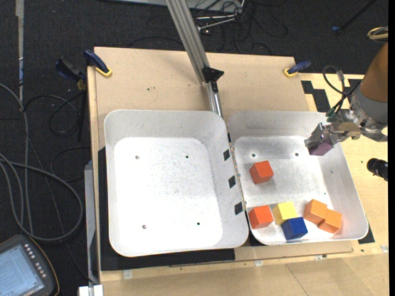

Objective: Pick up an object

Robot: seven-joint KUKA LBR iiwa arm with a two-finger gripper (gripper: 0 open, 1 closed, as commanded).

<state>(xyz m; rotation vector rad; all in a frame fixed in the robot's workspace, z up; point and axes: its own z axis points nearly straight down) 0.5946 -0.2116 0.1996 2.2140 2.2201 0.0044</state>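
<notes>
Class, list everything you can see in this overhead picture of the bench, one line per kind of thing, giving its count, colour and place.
Bins: 2, white, side by side on the bench; left bin, right bin.
Orange blocks: 4, all in the right bin; one alone near its middle, one at the front left, two touching at the front right.
Yellow block: 1, front of the right bin, beside the blue one.
Blue block: 1, front edge of the right bin.
Clamps: 2, blue and yellow, at the board's far corners.
Metal pole: 1, grey, slanting from the top.
Arm: 1, at the right edge.
Gripper: 1, over the right bin's far right corner.
</notes>
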